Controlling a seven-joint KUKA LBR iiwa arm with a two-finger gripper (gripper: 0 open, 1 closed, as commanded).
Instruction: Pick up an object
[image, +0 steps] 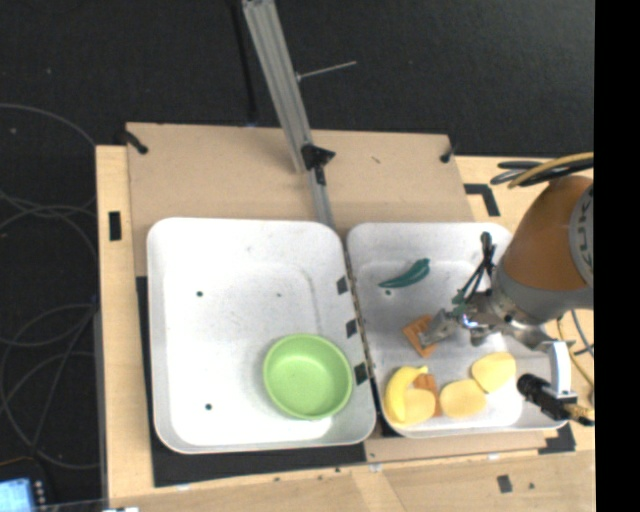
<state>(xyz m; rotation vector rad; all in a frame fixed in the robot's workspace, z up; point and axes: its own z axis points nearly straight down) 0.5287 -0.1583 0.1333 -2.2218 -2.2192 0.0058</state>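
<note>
- The bench (250, 170) was a pale brown board set against a dark floor, with two shallow white bins side by side on it and a slanted metal pole (285, 90) rising from behind them.
- The left bin (230, 270) held a green bowl (308, 374) near its front right corner, well apart from the arm's work.
- The right bin (440, 245) held a teal curved piece (405, 273) toward the back, a small orange-brown object (420, 335) in the middle, and three yellow pieces (445, 392) clustered along the front edge.
- The gripper (447, 325) reached in from the right and sat low, just beside the orange-brown object, seemingly touching it at its right side.
- Whether the fingers were apart or together could not be told from this slant, and no object showed plainly between them.
- The orange-brown object appeared to be the likely target, since it lay nearest the tip.
- To do the step well, the fingers would have needed to straddle that object squarely rather than nudge it from one side.
- A straight descent would have helped, as a sideways push could have slid the piece toward the yellow pieces.
- Lifting should have waited until the piece was firmly clamped.
</note>
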